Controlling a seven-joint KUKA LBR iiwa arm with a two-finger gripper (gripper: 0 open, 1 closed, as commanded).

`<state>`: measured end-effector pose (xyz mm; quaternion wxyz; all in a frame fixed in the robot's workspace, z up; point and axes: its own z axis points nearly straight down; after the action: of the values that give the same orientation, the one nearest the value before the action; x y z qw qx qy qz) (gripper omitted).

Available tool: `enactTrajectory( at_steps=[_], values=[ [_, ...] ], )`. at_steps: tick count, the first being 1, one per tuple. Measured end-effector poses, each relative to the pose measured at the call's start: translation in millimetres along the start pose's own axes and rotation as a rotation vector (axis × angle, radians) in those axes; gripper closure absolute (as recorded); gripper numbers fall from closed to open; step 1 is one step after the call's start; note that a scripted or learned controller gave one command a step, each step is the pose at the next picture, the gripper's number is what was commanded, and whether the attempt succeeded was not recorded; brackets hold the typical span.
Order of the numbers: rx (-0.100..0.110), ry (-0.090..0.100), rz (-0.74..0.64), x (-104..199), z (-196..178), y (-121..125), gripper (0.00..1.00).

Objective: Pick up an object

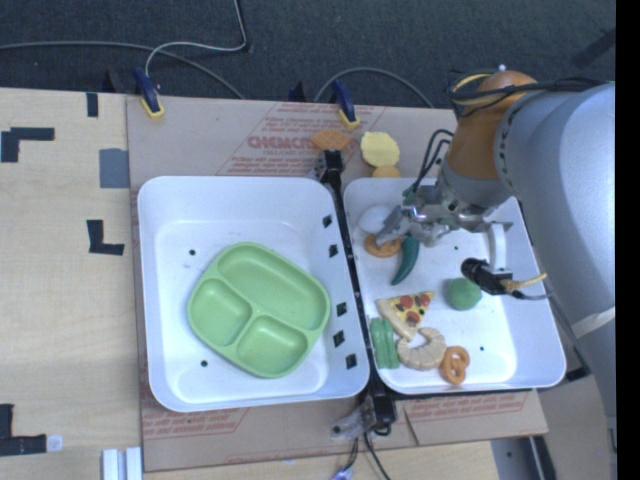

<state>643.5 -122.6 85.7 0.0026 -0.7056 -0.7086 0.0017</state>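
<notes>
The gripper [405,223] hung low in the right bin [530,368], its grasp impossible to judge, a green chili pepper [408,259] just below it, apparently its target.

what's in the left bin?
A green divided plate lies flat in the left bin, its three compartments bare. Whatever sits under the plate is covered. The toy food is all in the right bin, where the gripper is.

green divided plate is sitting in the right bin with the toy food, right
Not quite. The camera view shows the green divided plate in the left bin; the toy food, such as the pizza slice, is in the right bin.
</notes>
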Motion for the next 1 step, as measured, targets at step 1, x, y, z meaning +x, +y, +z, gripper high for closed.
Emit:
enactTrajectory(
  at_steps=[1],
  values=[
    [0.048, -0.015, 0.003, 11.4, 0.9, 14.4, 0.0]
  ],
)
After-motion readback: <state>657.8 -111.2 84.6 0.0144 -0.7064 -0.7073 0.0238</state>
